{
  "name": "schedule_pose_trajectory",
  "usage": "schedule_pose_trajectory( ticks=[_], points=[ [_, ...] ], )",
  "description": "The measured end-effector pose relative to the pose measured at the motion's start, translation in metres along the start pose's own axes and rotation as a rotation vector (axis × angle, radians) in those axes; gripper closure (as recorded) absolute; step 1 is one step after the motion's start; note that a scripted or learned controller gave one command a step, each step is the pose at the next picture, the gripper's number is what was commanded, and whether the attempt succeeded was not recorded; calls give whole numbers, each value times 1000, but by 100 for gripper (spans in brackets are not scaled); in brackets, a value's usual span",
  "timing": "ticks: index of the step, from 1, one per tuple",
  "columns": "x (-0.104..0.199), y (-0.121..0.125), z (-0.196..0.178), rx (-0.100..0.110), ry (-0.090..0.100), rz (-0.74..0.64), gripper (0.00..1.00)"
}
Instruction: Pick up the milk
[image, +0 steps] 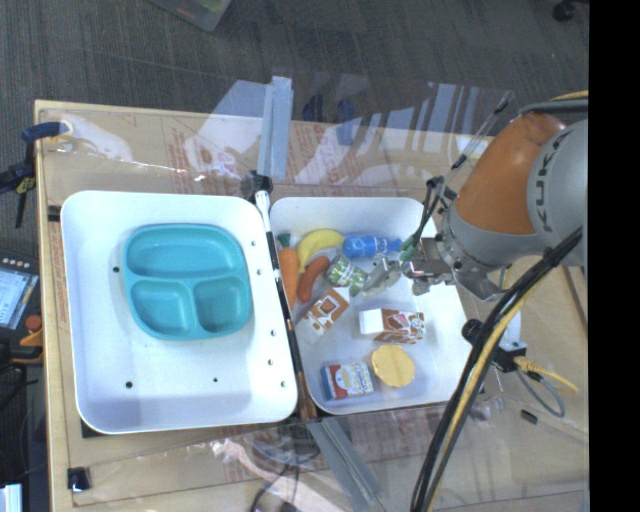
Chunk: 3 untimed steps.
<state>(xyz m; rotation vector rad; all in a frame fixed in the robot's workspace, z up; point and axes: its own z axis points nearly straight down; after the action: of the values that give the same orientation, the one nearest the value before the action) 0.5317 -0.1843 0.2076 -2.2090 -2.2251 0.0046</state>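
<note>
Roughly: milk lies below-left of end effector

Milk (326, 309): small brown-and-white carton, in the right bin (440, 395), left half, tipped on its side, long axis running diagonal from lower left to upper right. Carrot (290, 275) just beside it to the left; banana (320, 241) and blue bottle (366, 245) further up. A similar carton (403, 324) lies to its right, so risk of mix-up.

End effector (390, 272): above the bin's upper middle, over a green item (347, 272). Milk sits near, toward lower left. Fingers look slightly parted, nothing between them. Judgement: short move down-left needed, wrist turned across the carton's diagonal.
</note>
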Motion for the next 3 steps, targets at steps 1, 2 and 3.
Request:
schedule_pose_trajectory(
  ticks=[1,2,3],
  points=[
    [0,35,90,-24,-7,-39,0],
    [-27,-31,66,-2,-1,-75,0],
    [-30,-11,97,-11,-7,-106,0]
  ],
)
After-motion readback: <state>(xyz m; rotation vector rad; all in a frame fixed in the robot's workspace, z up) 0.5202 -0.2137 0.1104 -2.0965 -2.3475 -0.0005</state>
